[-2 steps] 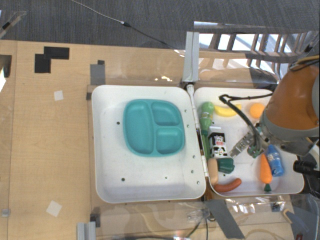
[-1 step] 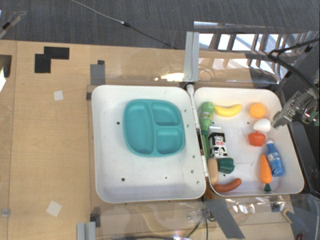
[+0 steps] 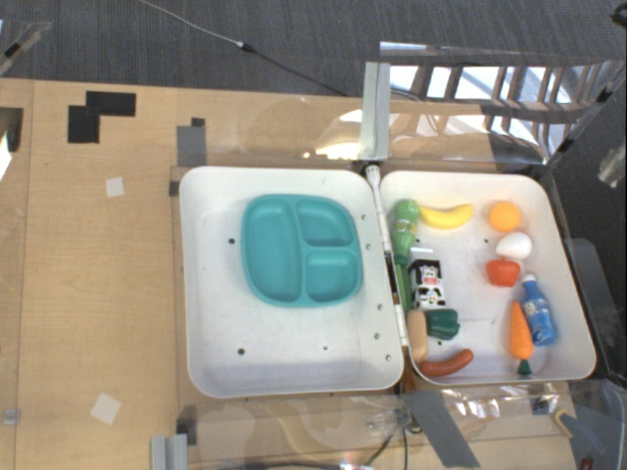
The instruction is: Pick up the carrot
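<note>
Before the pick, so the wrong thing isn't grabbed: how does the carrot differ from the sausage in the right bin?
The carrot is orange with a green end; the sausage is reddish-brown. The carrot lies lengthwise near the bin's right wall, beside the blue bottle; the sausage lies crosswise at the near edge. The carrot tapers; the sausage curves. Both are long, and both lie flat.

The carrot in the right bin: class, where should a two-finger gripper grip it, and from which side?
Probably the carrot mid-body, from above. It lies flat, lengthwise toward the near wall, green tip nearest. Close across its width, though the blue bottle sits tight against its right side.
</note>
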Available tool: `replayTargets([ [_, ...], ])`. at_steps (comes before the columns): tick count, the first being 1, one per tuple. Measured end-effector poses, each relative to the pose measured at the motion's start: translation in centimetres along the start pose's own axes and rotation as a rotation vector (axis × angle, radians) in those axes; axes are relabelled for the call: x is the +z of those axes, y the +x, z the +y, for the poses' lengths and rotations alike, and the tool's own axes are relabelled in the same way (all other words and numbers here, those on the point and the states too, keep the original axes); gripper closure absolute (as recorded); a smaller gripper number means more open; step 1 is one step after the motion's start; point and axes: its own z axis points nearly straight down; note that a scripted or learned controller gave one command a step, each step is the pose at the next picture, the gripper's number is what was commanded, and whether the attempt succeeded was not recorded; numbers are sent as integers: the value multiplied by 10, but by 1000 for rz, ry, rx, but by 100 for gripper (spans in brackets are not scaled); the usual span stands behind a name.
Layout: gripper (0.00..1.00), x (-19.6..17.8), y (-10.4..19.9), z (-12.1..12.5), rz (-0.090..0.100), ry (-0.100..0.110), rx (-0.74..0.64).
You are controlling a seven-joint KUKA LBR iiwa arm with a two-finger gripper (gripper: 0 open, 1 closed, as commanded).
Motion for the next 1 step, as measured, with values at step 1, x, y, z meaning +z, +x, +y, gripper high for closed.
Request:
replayTargets([
  [1,100,104,7,-62,11,4,-203],
])
